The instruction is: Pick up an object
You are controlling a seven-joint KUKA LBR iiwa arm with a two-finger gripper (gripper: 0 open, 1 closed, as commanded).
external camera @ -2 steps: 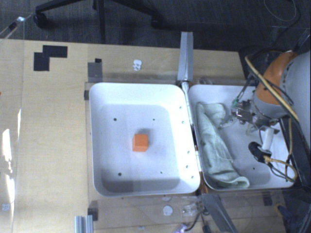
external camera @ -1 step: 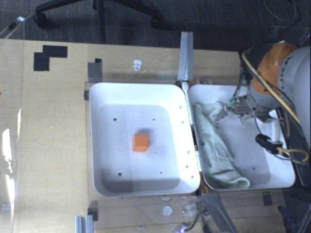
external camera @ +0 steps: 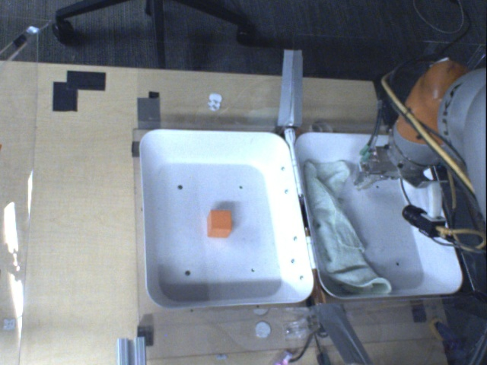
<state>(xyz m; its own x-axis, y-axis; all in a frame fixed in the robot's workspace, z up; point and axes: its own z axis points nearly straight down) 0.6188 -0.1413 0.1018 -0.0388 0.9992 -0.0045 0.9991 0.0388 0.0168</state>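
A small orange cube [external camera: 220, 223] lies near the middle of the left bin [external camera: 163, 204]. A crumpled pale green cloth [external camera: 335, 230] runs along the left side of the right bin [external camera: 434, 276], from its back to its front edge. My gripper [external camera: 367, 170] hangs low over the back of the right bin, just right of the cloth's upper end. The arm's grey wrist and orange band [external camera: 426, 97] sit above it at the right.
A grey metal divider [external camera: 290, 97] stands between the bins at the back. Black cables [external camera: 449, 234] loop off the arm over the right bin's right side. Black tape marks [external camera: 76, 88] lie on the wooden bench at the far left.
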